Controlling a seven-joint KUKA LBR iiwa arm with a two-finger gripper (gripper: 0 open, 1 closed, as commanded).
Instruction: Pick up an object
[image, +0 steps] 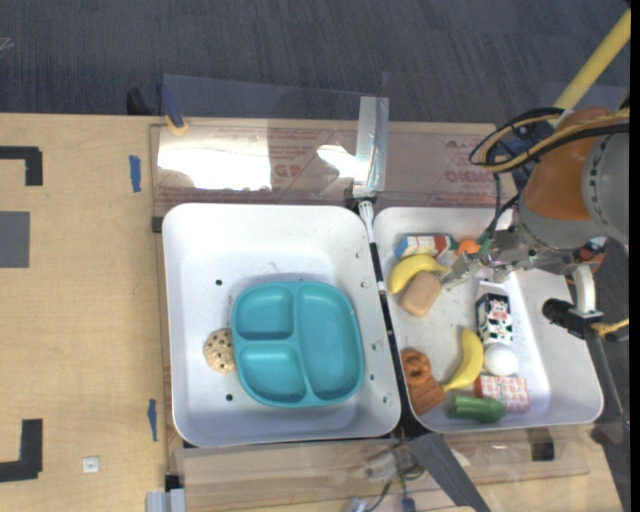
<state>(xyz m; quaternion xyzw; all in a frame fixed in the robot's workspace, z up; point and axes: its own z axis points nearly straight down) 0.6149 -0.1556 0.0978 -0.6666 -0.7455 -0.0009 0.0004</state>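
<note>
- Camera view: gripper (478, 258) is seen low in the right bin (570, 405), near a yellow banana (412, 270).
- Jaw state cannot be told.

1. The tabletop (70, 300) is pale wood, marked with black corner brackets and bits of blue tape.
2. Two shallow white bins rest on it, touching side by side: the left bin (190, 300) and the right bin (570, 390).
3. A clear panel (260, 150) lies behind the left bin.

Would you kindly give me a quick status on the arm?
Claw low over right bin, nothing seen held. Bun and banana beside it. Toys crowd around.
</note>
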